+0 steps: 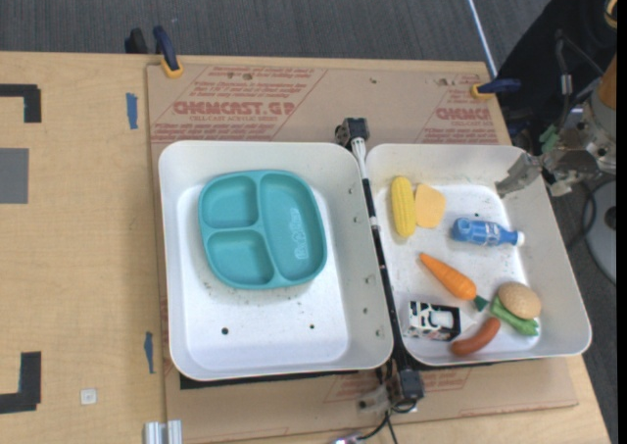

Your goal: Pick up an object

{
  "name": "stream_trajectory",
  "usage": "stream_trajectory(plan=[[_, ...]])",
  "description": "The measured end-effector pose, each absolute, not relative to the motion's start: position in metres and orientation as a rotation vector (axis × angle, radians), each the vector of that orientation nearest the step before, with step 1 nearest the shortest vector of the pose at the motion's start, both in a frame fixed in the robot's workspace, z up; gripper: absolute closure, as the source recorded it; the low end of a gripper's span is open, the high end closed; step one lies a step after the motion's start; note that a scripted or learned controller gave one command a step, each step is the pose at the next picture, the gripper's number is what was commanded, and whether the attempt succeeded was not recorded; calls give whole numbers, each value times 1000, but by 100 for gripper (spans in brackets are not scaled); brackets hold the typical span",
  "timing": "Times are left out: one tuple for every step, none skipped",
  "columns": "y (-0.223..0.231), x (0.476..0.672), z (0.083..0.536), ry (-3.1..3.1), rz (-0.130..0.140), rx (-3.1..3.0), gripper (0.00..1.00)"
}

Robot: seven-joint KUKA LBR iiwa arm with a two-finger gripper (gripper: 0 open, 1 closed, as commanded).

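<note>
The right bin holds several toy foods: a yellow corn cob, an orange slice, a blue bottle, a carrot, a burger and a red sausage. A small black-and-white item lies near the bin's front left corner. My gripper hangs over the bin's far right corner, open, with nothing between its fingers. It is up and to the right of the blue bottle, apart from it.
The left bin carries a teal divided plate. A green leaf piece lies under the burger. Clamps hold the cardboard sheet at the back. The arm's body and cables crowd the right edge.
</note>
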State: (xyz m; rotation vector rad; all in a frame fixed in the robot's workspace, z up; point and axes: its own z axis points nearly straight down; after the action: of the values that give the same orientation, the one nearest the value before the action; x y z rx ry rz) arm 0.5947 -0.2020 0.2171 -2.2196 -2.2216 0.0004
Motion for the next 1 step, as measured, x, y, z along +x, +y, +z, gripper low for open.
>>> stream_trajectory(plan=[[-104, 545, 133, -2526, 1, -1862, 0]])
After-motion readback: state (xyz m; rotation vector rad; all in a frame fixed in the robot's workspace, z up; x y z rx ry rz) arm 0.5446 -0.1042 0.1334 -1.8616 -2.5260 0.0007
